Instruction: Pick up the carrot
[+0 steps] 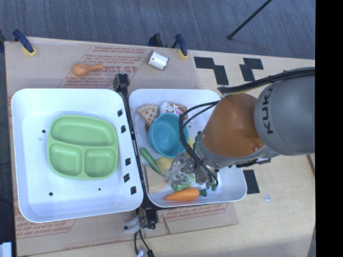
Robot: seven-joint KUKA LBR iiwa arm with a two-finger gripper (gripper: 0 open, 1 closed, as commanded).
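Low in the right bin [233, 191], the end effector [188, 176] hangs over the pile of toy food near the bin's front wall. Whether it is apart or together I cannot tell, because the wrist and a tangle of cable hide its tips.

Just below it lies the carrot [182, 195], orange, on its side along the front wall of the right bin, with green leaves [182, 187] beside its top edge. Nothing shows the carrot gripped; it rests on the bin floor.

Left of the end effector sits a blue bowl [164, 135], upright, and below the bowl a green bean-like piece [148, 158] slants toward a yellowish item [163, 165]. A slice of toast [147, 113] lies at the back of the bin beside a small patterned piece [172, 108].

Above the end effector, the arm's orange band [233, 127] and grey body [286, 114] cover the bin's right side.

The left bin [24, 159] holds a green divided tray [83, 146], lying flat, well apart from the carrot.

On the table [268, 224] behind the bins lie an orange spoon [86, 68] and a small white cylinder [157, 60]. Blue clamps [24, 42] grip the table's back edge.
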